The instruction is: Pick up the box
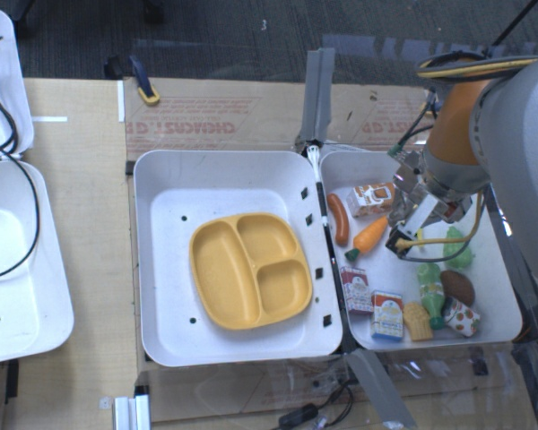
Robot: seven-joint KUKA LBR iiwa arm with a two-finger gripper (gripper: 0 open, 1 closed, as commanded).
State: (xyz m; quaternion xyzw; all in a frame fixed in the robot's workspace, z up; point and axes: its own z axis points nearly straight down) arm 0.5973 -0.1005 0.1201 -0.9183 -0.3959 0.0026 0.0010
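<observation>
Box (373, 199) lies flat, long axis across bin.

Dark grey carpet (251, 16) covers the floor along the top edge, with the foot of a black stand (139, 3) resting on it at the upper left. The bench (72, 124) below is pale wood, and a brown cardboard sheet (215, 119) printed with mirrored red lettering lies across its far side. White moulded equipment (18, 267) with black cables (4, 124) sits at the bench's left edge.
</observation>
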